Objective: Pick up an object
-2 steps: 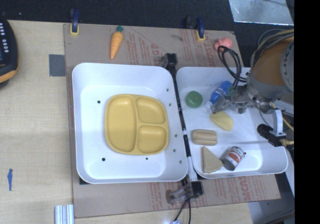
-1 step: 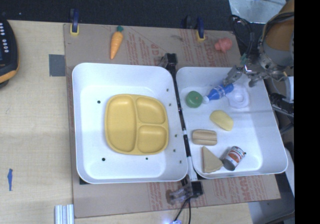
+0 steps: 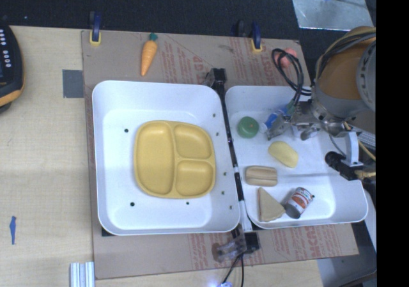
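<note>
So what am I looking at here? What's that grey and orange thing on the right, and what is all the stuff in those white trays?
You are looking down at a slant from one camera fixed above a bench. The grey and orange thing is a robot arm reaching in from the right. Its tool, the part meant to grab things, hangs over the right bin; I cannot tell whether it grips anything.

That bin holds toy foods: a green ball, a pale yellow lemon-like piece, a tan bread roll, a wedge and a small can.

The left bin holds a yellow divided plate. A toy carrot lies on the bench behind it.
</note>
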`<state>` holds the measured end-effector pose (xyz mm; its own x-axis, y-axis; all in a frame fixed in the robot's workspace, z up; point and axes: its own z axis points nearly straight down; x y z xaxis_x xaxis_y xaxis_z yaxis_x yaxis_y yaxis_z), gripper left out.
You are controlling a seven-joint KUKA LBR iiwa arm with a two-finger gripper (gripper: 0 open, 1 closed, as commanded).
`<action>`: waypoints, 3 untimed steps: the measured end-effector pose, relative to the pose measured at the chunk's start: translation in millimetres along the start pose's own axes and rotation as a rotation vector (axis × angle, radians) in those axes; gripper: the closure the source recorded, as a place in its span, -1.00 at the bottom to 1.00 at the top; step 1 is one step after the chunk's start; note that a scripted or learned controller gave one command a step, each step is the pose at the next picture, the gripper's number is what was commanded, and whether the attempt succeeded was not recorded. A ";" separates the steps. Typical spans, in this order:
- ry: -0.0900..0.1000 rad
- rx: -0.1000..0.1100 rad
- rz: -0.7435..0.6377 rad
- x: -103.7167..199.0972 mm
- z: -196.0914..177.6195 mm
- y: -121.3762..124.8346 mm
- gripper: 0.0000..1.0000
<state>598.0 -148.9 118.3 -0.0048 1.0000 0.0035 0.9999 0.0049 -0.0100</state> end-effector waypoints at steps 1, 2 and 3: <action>-0.006 -0.009 0.001 39.6 26.5 -56.0 -1.00; -0.010 -0.015 0.005 -42.9 24.6 17.8 -1.00; -0.004 -0.013 -0.002 -24.3 4.5 60.6 -1.00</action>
<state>658.7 -172.8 113.2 -0.0064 1.0000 -0.0007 1.0000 0.0064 0.0032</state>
